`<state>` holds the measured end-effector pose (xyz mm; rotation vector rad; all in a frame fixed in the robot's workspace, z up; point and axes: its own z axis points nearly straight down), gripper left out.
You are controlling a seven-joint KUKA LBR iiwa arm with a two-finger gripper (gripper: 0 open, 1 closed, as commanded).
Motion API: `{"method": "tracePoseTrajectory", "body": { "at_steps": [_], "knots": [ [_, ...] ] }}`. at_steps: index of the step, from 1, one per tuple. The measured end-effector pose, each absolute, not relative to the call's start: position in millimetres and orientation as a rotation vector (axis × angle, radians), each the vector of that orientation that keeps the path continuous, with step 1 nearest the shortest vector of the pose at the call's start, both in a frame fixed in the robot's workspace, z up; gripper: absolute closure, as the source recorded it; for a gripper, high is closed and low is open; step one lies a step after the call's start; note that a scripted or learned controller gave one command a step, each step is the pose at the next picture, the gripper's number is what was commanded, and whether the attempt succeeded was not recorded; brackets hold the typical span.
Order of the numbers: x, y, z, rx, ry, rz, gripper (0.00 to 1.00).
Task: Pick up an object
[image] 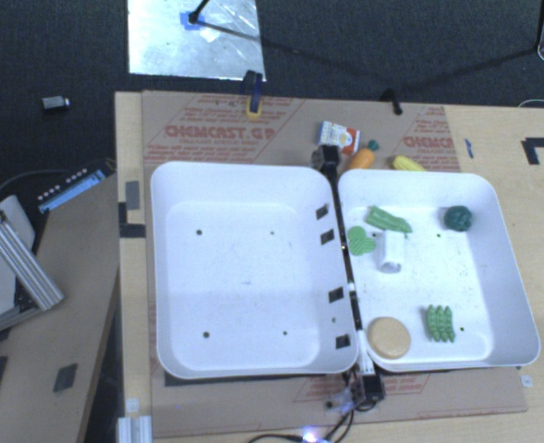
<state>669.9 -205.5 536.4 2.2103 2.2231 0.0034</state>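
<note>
White plastic forms the two shallow bins, which sit side by side and touching on a cardboard sheet (pixel 281 123) printed with red lettering. The left bin (pixel 175 247) shows its bare floor with a few small dark holes. The right bin (pixel 507 275) holds all the loose objects.

Toward its far left lies a long green pod (pixel 387 220), and just near of that a flat green leaf-like piece (pixel 360 241) lies close to the bin's left wall. A small white cylinder (pixel 390 252) lies beside the leaf piece, close enough that I cannot tell whether they touch. A dark green round lump (pixel 457 217) sits apart at the far right. At the near left corner rests a tan round disc (pixel 389 337), and to its right, apart from it, a green ridged piece (pixel 440 323).

Beyond the far rim, on the cardboard, lie an orange item (pixel 361 159), a yellow item (pixel 406 164) and a small white and red packet (pixel 338 135). A yellow and blue clamp (pixel 252 95) grips the cardboard's far edge.

Whether the gripper is released or clenched, I cannot tell.
</note>
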Motion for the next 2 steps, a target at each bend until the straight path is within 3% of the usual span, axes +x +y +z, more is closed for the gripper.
{"method": "tracePoseTrajectory", "body": {
  "at_steps": [1,2],
  "knots": [
    [578.5,-207,536,2.223,2.220,0.001,1.00],
    [636.3,-205,535,2.211,2.224,0.003,1.00]
  ]
}}
